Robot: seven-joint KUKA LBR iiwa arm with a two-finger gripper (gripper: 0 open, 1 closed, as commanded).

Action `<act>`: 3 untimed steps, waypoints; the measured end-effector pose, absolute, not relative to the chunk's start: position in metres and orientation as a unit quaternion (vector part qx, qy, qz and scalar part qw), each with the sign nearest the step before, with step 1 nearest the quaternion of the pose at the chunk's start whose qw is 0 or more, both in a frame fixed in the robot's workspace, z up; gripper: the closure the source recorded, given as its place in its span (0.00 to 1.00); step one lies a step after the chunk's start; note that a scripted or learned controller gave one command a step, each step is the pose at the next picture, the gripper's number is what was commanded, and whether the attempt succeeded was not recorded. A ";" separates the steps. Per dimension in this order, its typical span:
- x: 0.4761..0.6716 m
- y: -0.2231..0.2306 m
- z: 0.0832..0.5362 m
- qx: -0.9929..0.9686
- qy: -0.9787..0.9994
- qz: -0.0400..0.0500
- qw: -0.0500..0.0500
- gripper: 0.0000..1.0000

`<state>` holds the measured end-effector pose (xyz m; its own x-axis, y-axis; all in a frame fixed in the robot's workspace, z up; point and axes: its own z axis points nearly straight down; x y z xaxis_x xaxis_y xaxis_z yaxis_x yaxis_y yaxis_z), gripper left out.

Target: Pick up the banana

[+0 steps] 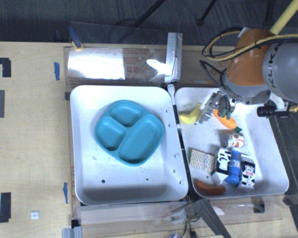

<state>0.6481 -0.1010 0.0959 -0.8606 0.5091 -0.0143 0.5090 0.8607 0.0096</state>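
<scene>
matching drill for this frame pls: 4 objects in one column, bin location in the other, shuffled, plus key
Things:
1. blue divided plate
2. banana
3. hot dog
4. carrot

Places:
A. right bin, near edge, at the bottom of the view
B. right bin, far left corner, just left of the gripper
C. middle of the left bin
D. right bin, far end, just right of the gripper

Pairs: 1-C, 2-B, 3-A, 4-D
</scene>
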 end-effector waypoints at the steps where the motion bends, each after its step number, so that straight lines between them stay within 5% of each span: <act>1: 0.648 -0.101 0.096 0.264 0.965 0.003 0.008 0.00; 2: 0.657 -0.105 0.087 0.146 0.989 -0.003 -0.003 0.00; 3: 0.622 -0.111 0.151 0.043 0.999 0.001 0.000 0.00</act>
